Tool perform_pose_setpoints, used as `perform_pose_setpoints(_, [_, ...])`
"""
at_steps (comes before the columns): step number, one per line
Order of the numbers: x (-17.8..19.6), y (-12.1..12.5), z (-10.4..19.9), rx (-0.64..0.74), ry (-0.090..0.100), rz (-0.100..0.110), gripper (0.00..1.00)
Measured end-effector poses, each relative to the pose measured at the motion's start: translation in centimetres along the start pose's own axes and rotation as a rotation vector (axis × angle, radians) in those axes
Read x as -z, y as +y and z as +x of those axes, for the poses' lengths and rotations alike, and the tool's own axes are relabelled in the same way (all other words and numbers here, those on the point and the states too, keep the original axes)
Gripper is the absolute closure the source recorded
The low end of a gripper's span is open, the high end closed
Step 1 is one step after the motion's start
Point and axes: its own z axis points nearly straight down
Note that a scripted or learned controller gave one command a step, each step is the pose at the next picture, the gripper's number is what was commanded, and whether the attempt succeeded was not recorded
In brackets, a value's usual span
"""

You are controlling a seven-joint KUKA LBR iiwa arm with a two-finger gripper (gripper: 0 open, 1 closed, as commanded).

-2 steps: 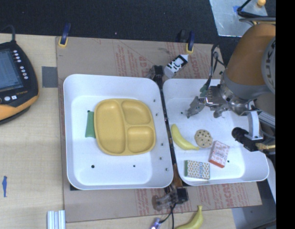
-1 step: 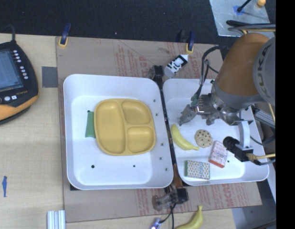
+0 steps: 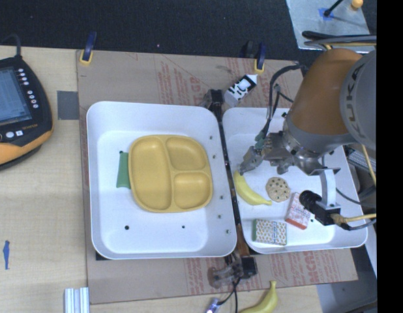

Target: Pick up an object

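My gripper (image 3: 262, 164) hangs over the right bin (image 3: 345, 240), near its left side, with the fingers spread open and nothing between them. Just below it lie a yellow banana (image 3: 250, 192) and a round speckled cookie (image 3: 278, 188). Further toward the front are a red and white packet (image 3: 297, 210) and a small patterned box (image 3: 270, 231). The left fingertip stands just above the banana's upper end. The arm's bulk hides the back right part of this bin.
The left bin (image 3: 110, 233) holds a yellow divided plate (image 3: 170, 173) with a green item (image 3: 123, 169) poking out from under its left edge. A second banana (image 3: 265, 299) lies on the bench in front of the bins. A teach pendant (image 3: 15, 109) sits at far left.
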Motion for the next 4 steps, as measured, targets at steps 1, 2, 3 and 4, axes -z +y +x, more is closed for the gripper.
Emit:
perform_pose_setpoints(1, [0.00, -0.27, -0.58, 0.001, 0.001, 0.001, 0.00])
perform_pose_setpoints(2, [0.01, -0.37, -0.28, 0.000, 0.001, 0.002, 0.00])
perform_pose_setpoints(3, [0.00, -0.78, -0.40, 0.001, 0.001, 0.003, 0.00])
perform_pose_setpoints(4, [0.00, 0.03, -0.55, 0.001, -0.001, -0.002, 0.00])
